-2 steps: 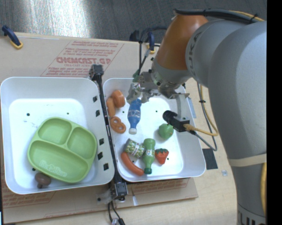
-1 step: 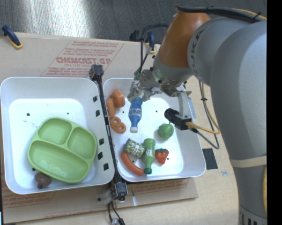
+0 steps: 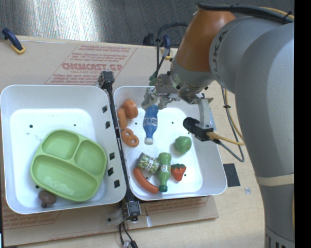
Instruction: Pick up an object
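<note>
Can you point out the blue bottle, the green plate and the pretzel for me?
Blue bottle (image 3: 150,123): camera view, on its label, mid-body.
Green plate (image 3: 67,164): camera view, on the ridge between its compartments.
Pretzel (image 3: 129,137): camera view, on its looped middle.

We see the grey KUKA arm with its orange band reach in from the right, wrist angled downward. Its two-finger metal gripper (image 3: 156,100) points down, fingers spread either side of a gap.
</note>
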Available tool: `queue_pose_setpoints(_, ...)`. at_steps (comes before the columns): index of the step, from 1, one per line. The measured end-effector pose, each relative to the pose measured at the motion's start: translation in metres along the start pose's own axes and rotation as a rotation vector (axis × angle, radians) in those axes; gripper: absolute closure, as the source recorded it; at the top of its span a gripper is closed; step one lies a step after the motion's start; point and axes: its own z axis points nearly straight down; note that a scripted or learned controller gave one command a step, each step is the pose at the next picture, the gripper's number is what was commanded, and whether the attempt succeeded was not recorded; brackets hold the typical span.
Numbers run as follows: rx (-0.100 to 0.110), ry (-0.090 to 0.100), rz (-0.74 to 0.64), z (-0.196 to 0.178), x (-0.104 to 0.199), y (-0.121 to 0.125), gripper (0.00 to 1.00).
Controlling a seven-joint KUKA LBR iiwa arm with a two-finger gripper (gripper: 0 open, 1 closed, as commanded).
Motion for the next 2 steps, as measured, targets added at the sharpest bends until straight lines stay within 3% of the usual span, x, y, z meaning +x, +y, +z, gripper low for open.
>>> queue_pose_setpoints(2, -0.007, 0.0, -0.007, -0.021, 0.001, 0.002, 1.0)
